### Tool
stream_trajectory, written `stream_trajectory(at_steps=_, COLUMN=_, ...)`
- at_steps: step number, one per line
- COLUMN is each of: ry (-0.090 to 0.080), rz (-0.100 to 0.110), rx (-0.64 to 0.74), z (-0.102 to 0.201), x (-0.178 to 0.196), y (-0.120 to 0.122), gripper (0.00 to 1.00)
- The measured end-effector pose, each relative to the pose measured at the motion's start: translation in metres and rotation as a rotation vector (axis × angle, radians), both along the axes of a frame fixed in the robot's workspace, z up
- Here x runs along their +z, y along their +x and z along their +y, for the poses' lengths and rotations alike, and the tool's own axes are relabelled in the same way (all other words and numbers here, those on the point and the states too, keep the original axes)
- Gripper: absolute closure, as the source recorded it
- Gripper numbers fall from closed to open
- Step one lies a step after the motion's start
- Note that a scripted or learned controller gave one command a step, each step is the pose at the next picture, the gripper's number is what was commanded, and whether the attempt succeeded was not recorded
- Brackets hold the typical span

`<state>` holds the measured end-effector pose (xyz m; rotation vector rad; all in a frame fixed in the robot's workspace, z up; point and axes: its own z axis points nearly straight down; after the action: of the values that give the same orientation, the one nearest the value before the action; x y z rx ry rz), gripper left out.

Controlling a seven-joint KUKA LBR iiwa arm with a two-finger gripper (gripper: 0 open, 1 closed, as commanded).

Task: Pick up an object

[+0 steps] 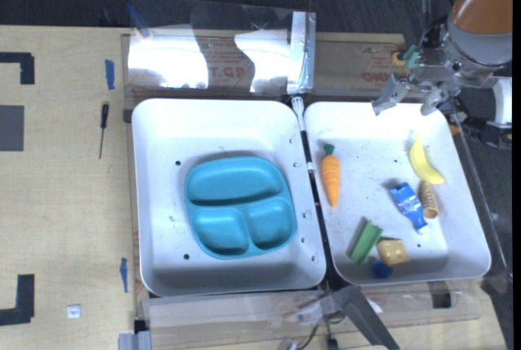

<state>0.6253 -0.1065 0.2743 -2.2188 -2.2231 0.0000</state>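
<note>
1. The grey two-finger end effector (409, 98) hangs over the far rim of the right shallow white plastic bin (464, 259), near its back right corner. Its two fingers are spread wide with nothing between them.
2. Below it, the back half of that bin floor is bare white plastic, smooth and faintly speckled, and this is the widest free room in the bin.
3. The objects to pick sit apart from one another along the middle and front. A tapered orange toy carrot with a green top (330, 174) lies close to the left wall, lengthways to it.
4. A curved, glossy yellow banana (424, 162) lies toward the right wall. Just in front of it are a crinkled blue packet (407, 204) and, touching that packet's right side, a ridged tan cylinder-like piece (429, 199).
5. Near the front rim, a flat green oblong block (364, 240) lies slanted. Beside it is a tan cube-like piece (391, 251), and a small blue piece (381, 268) sits at the cube's front edge.
6. The left shallow white plastic bin (155, 202) holds a smooth blue three-compartment tray (239, 205) with rounded corners. White floor rings it on all sides.
7. The two bins meet along a narrow seam on the pale wooden tabletop (57, 210).
</note>
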Motion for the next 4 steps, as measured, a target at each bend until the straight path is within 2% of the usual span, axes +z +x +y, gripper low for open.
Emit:
stream_trajectory(at_steps=1, ry=0.0, rz=0.002, rx=0.068, z=-0.02, x=-0.035, y=0.009, gripper=0.0)
stream_trajectory(at_steps=2, ry=0.0, rz=0.005, rx=0.029, z=-0.057, x=-0.118, y=-0.075, gripper=0.0)
stream_trajectory(at_steps=3, ry=0.006, rz=-0.007, rx=-0.163, z=-0.053, x=-0.186, y=-0.121, gripper=0.0)
stream_trajectory(at_steps=4, ry=0.0, rz=-0.011, rx=-0.166, z=-0.055, x=-0.176, y=-0.12, gripper=1.0)
